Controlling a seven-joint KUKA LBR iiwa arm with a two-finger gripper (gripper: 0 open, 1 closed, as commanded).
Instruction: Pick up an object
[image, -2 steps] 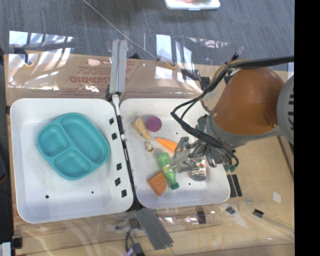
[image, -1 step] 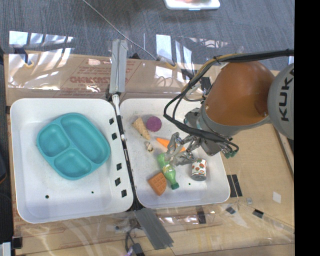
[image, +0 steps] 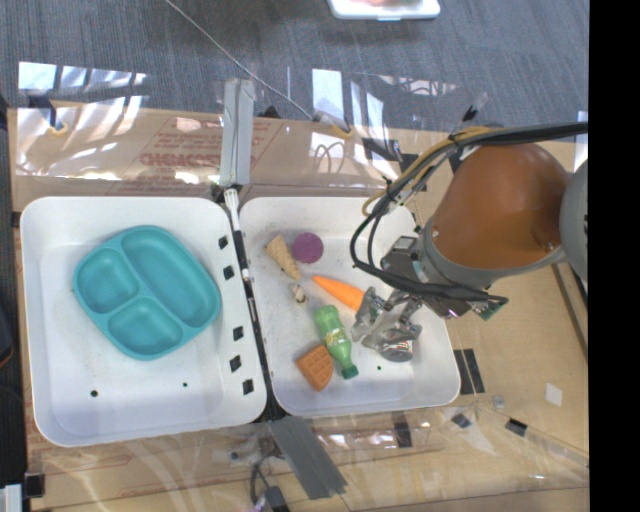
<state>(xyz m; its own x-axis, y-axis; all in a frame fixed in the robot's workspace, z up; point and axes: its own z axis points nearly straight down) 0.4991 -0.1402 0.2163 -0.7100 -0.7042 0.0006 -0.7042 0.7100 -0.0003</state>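
The right white bin holds five toys: one orange plastic carrot, one green bottle, one waffle-brown piece, one tan cone, one purple disc. One teal sectioned plate fills the left bin. The metal claw hangs beside the bottle, seemingly gripping nothing; its spread is unclear.

Green bottle (lying flat), right bin

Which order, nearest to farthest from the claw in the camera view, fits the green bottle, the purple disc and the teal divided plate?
1. Green bottle: just left of the claw, in the right bin.
2. Purple disc: up and to the left, near that bin's back wall.
3. Teal divided plate: far left, in the other bin.
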